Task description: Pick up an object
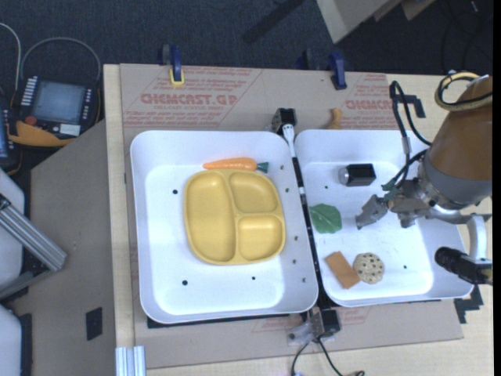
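The right bin (415,287) lay beneath the claw (374,211); whether the claw was apart or together could not be told. Far to its left sat the yellow tray (233,215). Just left lay the green piece (326,217), the likeliest target: descend centred over it. Above it, the board (196,98) read "CHEMCAST".

Arm (462,143) entered from the right, wrist angled downward and leftward, gripper (374,212) held low, nothing seen clasped.
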Motion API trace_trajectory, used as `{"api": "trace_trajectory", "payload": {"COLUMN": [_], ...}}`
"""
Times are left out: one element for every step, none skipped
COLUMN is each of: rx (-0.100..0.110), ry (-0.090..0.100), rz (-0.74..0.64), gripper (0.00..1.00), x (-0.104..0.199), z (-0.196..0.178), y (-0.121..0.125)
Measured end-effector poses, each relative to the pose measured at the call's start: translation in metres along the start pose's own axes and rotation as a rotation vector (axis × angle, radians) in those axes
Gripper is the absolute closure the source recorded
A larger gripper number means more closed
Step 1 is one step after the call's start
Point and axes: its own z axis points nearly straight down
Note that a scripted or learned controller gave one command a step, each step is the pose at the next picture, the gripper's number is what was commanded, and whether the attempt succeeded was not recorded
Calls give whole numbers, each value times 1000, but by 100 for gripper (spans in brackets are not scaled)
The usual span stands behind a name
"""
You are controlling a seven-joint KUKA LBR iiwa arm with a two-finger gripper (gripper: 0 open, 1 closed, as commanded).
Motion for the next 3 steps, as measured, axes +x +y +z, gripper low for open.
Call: {"api": "trace_trajectory", "payload": {"rx": [-14, -9, -12], "ry": [-2, 0, -1], "rz": [-3, -3, -2], "gripper": [0, 0, 0], "x": [0, 7, 7], "z": [-7, 55, 96], "y": [3, 2, 2]}}
